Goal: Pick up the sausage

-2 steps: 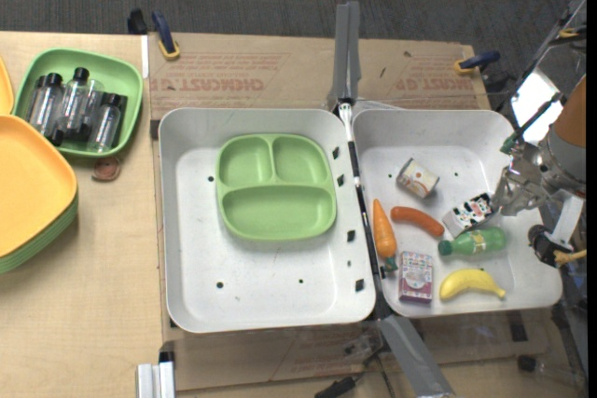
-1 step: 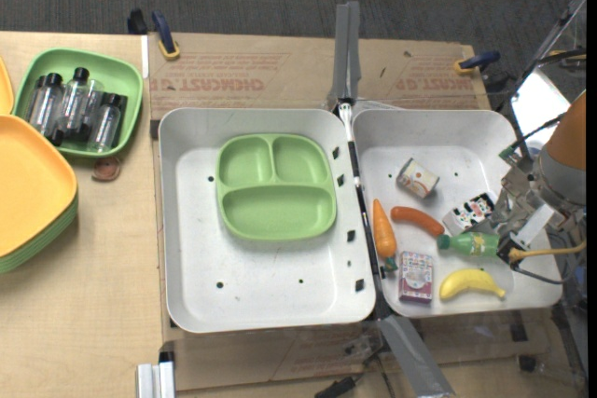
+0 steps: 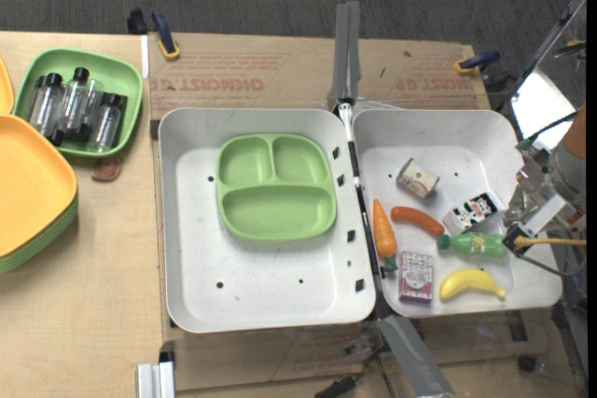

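Cardboard sheet point(image 3: 280, 75): upside-down red print, probably "CHEMCAST GP", appearing twice.

Bright, even overhead light; shadows soft and short. White bins point(image 3: 187, 200) near blown out, mild glare. Hard glare on panel point(image 3: 539, 102) at right. Focus slightly soft, edges grainy.

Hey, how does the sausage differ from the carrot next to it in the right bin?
The sausage is red-orange, slimmer and lies nearly crosswise, slightly curved; the carrot is brighter orange, thicker, tapered and lies lengthwise along the bin's left wall. The carrot has a dark stem end near the front; the sausage has plain rounded ends. Both are elongated toy foods lying flat in the right bin, close together.
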Controlling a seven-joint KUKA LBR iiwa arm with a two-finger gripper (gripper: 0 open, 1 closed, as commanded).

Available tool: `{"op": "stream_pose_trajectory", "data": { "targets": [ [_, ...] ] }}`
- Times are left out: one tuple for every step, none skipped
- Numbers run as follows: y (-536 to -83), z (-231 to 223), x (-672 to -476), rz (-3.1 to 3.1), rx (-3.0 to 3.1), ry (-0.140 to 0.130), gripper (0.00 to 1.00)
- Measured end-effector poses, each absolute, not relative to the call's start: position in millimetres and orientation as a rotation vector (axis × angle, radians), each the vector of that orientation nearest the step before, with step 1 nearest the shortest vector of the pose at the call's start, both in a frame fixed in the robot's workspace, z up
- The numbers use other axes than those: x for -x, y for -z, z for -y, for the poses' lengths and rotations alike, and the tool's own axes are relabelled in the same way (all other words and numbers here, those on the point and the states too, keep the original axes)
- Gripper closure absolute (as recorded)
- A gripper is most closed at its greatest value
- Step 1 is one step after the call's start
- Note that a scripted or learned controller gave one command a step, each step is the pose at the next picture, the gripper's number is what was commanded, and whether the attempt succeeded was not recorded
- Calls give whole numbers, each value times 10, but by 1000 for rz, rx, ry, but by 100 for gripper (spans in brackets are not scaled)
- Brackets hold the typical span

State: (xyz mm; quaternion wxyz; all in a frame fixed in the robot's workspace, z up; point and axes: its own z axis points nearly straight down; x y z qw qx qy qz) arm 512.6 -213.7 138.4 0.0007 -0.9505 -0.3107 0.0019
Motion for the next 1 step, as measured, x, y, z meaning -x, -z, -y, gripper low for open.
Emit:
{"op": "stream_pose_trajectory", "data": {
  "targets": [
    [-1090,1880,-5209,713,3059,-6,100]
  ]
}}
